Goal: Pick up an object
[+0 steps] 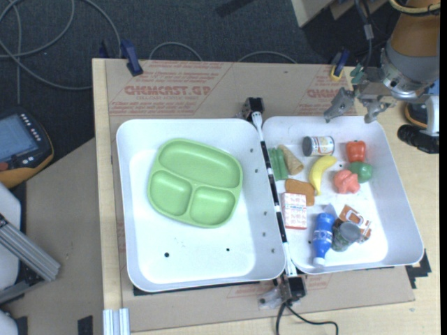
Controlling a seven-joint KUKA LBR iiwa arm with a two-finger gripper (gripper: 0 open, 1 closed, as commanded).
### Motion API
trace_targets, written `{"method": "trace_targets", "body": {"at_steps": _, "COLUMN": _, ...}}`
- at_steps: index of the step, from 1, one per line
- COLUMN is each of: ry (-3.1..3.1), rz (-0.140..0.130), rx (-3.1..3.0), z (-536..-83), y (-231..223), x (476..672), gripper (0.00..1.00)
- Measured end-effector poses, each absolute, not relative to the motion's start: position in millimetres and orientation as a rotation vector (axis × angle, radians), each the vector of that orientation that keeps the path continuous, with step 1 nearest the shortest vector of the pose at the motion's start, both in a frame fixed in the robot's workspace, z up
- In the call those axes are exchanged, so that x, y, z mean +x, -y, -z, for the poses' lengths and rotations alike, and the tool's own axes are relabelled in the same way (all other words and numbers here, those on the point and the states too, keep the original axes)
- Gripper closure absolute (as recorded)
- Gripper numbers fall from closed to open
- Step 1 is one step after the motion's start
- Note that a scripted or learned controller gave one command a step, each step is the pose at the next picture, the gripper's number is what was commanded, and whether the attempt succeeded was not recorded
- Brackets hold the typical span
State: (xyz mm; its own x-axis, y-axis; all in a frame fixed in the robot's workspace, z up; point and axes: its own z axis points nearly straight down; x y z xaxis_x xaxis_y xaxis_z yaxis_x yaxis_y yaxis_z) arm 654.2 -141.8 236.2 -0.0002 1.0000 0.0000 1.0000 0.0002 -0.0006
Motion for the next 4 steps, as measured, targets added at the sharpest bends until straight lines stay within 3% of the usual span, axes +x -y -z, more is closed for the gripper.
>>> {"method": "trace_targets", "body": {"at_steps": 1, "ry": 2.219, "rz": -0.003, "rx": -2.218, "z": -137, "y": 122, "x": 641.5, "gripper": 0.00}}
{"method": "trace_targets", "body": {"at_steps": 2, "ry": 2.219, "rz": -0.002, "rx": -2.220, "z": -91, "y": 127, "x": 617.4, "gripper": 0.00}}
{"method": "trace_targets", "body": {"at_steps": 3, "ry": 2.220, "rz": 0.000, "rx": -2.223, "z": -102, "y": 128, "x": 618.3, "gripper": 1.00}}
{"method": "trace_targets", "body": {"at_steps": 4, "ry": 2.224, "rz": 0.004, "rx": -2.220, "z": -186, "y": 41, "x": 639.4, "gripper": 1.00}}
